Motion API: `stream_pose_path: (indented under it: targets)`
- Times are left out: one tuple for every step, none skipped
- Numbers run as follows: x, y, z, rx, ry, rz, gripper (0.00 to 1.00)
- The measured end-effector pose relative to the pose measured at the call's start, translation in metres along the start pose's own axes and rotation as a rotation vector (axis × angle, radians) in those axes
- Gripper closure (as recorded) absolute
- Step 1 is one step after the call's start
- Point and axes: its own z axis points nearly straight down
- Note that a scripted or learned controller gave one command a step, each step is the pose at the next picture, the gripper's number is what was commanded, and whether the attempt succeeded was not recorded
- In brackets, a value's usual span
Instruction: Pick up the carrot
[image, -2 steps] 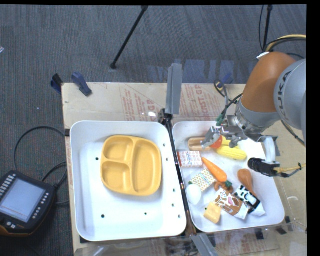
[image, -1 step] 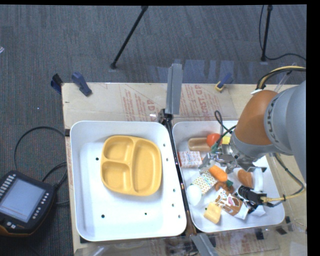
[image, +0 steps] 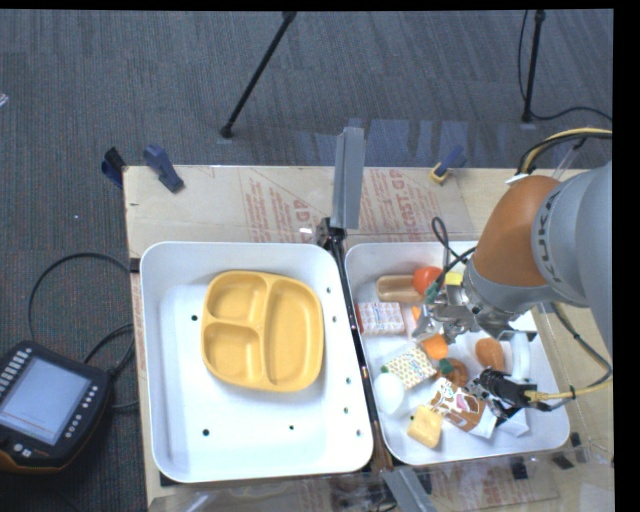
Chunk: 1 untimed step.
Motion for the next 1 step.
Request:
stream_pose_path:
  targets:
    - [0.057, -0.0081, -0.0935, -0.008, 0.0, 0.398, 1.0]
